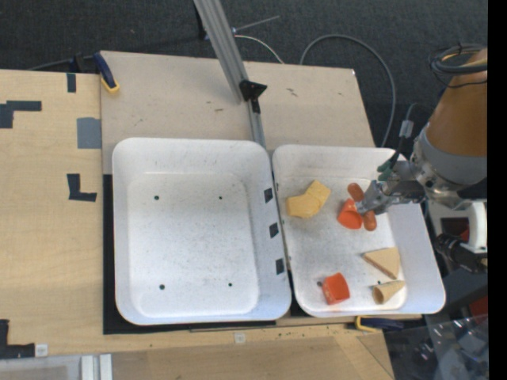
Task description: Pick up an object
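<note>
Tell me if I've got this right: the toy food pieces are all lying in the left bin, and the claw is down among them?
Not quite. The camera view shows the food pieces, such as the yellow piece and the red block, in the right bin, not the left one. The claw is indeed down among them.

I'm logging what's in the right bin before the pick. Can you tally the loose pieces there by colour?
Yellow: 1, the folded piece
Orange-red: 3, the piece and sausage shape by the gripper, plus the block
Tan: 2, the wedge and cone
Total: 6
</note>
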Motion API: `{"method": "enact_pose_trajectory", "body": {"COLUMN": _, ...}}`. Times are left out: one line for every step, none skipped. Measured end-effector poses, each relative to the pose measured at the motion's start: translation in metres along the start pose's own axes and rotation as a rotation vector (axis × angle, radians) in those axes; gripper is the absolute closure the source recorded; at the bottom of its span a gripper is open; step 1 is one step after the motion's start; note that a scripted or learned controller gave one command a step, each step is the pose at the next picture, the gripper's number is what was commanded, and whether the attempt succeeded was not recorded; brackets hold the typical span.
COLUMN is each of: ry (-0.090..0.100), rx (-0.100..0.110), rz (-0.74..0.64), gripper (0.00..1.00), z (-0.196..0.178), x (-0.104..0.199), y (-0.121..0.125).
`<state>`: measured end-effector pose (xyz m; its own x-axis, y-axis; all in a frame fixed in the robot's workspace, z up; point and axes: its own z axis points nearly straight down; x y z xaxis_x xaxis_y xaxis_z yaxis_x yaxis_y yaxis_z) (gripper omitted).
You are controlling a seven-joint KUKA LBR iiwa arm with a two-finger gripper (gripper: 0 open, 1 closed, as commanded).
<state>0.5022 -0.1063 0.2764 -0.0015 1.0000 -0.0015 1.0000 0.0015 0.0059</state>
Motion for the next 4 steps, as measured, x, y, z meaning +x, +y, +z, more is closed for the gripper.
{"method": "enact_pose_trajectory", "body": {"ry": 0.001, "rx": 0.005, "rz": 0.0, "gripper": 1.0, "z": -0.022, "x": 0.0, "y": 0.001}}
{"method": "enact_pose_trajectory", "body": {"ry": 0.003, "rx": 0.009, "rz": -0.005, "gripper": 1.0, "z": -0.003, "x": 0.056, "y": 0.023}}
{"method": "enact_pose_trajectory", "body": {"ry": 0.002, "rx": 0.011, "rz": -0.005, "gripper": 1.0, "z": 0.023, "x": 0.105, "y": 0.035}}
{"method": "enact_pose_trajectory", "body": {"ry": 0.002, "rx": 0.01, "rz": -0.004, "gripper": 1.0, "z": 0.038, "x": 0.15, "y": 0.042}}
